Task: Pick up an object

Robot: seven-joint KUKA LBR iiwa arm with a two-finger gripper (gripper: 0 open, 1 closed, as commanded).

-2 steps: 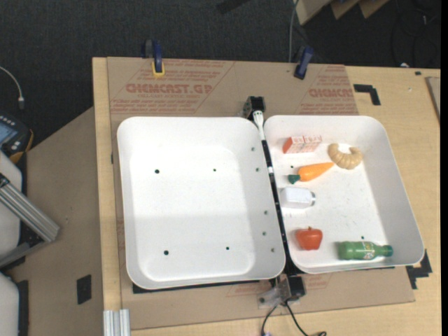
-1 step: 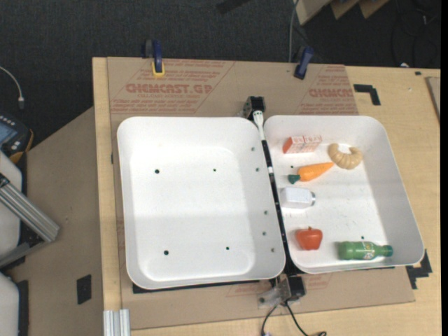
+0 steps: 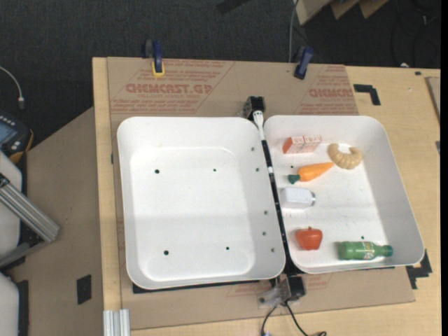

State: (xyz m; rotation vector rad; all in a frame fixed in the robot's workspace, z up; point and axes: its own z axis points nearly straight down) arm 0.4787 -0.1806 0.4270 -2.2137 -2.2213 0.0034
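Along the near edge of the cardboard-covered worktop (image 3: 70, 187), a small black clip with cables (image 3: 290, 289) is seen where the two bins meet, apparently placed to keep them from sliding. Just beyond it, the left shallow white plastic bin (image 3: 140, 187) is laid flat, with a few dark holes in its floor. All candidates for picking are gathered in the right shallow white plastic bin (image 3: 392, 180), so that a grasp can be tried on any of them. Nearest in that bin, a green plastic bottle (image 3: 364, 250) is laid on its side near the front wall, and a small red tomato-like toy (image 3: 309, 238) is set just to its left, apart from it. Further back, a white blocky object (image 3: 297, 197) is found close to the dividing wall, then an orange toy carrot (image 3: 313, 171), tilted. Farthest are a beige croissant-shaped toy (image 3: 346, 155) and a small red-and-white carton (image 3: 302, 143). Two blue clamps (image 3: 155, 51) are fixed at the far edge, holding the cardboard down. Of the claw, no state can be told, and nothing has yet been lifted.
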